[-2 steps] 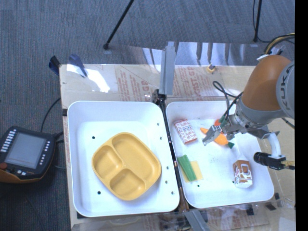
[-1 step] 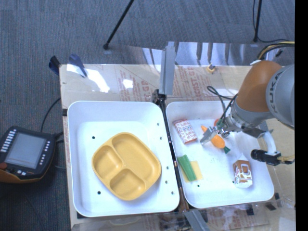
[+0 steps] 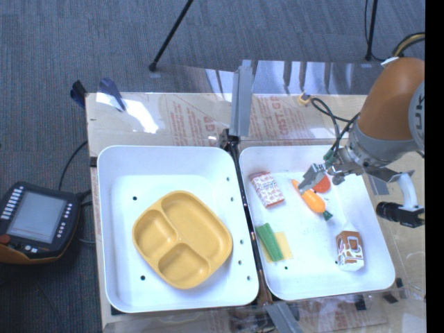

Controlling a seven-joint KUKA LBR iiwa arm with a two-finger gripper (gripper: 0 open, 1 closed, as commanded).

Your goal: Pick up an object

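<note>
Hovering over the right bin [image 3: 378, 266], the tool [image 3: 316, 179] has its fingers spread just above the carrot [image 3: 313, 200]; snack packet [image 3: 268, 189] beside, carton [image 3: 349, 250] near the front edge.

My bench [image 3: 173, 120], a brown board top under a glossy clear sheet, carries two shallow white plastic bins side by side. The left bin [image 3: 118, 165] fills the bench's left half and the right bin [image 3: 378, 269] its right half, their inner rims touching along the middle. A grey metal post [image 3: 241, 99] stands at the far edge, between them
</note>
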